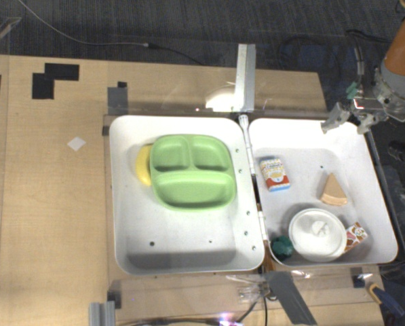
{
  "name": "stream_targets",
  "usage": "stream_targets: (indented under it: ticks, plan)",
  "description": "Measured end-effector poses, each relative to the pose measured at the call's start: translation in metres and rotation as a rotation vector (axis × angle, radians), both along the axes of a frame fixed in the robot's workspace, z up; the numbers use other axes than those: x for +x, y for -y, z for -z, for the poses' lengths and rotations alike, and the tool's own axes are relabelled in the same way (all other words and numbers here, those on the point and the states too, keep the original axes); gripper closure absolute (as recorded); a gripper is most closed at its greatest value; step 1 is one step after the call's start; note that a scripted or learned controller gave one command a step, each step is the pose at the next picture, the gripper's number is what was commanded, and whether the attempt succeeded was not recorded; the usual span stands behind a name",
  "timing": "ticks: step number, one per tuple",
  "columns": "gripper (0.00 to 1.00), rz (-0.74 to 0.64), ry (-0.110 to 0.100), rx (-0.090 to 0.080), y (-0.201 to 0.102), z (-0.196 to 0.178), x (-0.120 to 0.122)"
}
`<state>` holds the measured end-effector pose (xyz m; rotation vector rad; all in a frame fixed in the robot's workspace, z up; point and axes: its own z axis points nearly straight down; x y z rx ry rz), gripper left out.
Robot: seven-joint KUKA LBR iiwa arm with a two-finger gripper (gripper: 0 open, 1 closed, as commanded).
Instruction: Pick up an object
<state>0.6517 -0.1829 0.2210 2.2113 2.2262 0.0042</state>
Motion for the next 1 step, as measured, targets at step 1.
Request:
stream_targets:
  ticks: [1]
  plan:
    - [0.0,-0.005,-0.002,0.0,-0.0113,0.1094,-0.0397]
